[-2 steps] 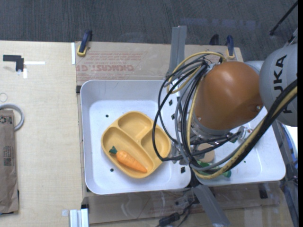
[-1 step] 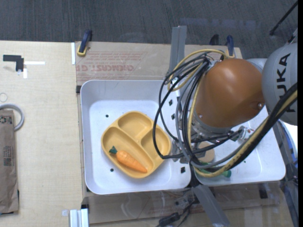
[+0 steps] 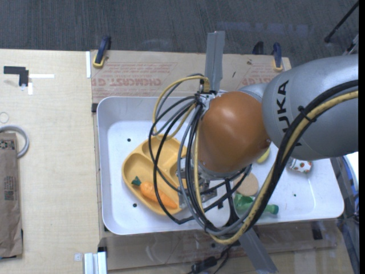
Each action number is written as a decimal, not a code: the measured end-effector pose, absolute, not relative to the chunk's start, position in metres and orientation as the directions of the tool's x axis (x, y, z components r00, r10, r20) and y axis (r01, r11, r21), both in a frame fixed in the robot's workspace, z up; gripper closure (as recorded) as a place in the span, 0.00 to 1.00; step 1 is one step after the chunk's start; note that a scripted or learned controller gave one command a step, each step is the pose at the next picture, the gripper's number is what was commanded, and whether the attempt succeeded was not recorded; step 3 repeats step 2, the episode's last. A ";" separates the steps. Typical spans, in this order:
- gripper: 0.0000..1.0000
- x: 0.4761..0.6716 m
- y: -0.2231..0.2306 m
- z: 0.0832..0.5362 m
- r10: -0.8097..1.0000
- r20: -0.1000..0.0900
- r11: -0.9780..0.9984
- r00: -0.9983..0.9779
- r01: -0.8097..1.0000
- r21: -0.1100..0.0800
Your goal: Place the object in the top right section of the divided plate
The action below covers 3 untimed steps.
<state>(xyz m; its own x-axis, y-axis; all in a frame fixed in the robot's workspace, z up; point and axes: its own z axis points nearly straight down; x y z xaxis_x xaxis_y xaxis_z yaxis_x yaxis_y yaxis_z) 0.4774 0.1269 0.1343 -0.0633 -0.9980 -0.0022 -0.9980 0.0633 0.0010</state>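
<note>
Arm [image 3: 319, 107]: smooth grey shell, satin sheen; orange band [image 3: 231, 131] glossy w/ soft highlight. Cables [image 3: 171, 104]: black & yellow rubbery sheath. Bin [image 3: 114, 170]: white plastic, semi-gloss. Divided plate [image 3: 149, 167]: yellow plastic, matt. Carrot [image 3: 158, 196]: smooth orange plastic look. Bench [image 3: 51, 153]: pale wood, matt. Cardboard [image 3: 154, 76]: brown, printed.

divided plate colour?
Yellow divided plate, seen in the camera view, partly behind the arm's cables.

My arm [image 3: 319, 107] is grey metal with black KUKA letters, and an orange round band [image 3: 232, 131] sits above my wrist. Black and yellow cables [image 3: 171, 124] loop around it.
</note>
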 end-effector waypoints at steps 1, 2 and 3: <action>1.00 0.477 0.226 0.114 -0.997 -0.005 0.081 -0.081 -0.997 0.001; 1.00 0.479 0.219 0.234 -0.992 -0.003 0.125 -0.125 -0.992 -0.001; 1.00 0.479 0.219 0.234 -0.992 -0.003 0.125 -0.125 -0.992 -0.001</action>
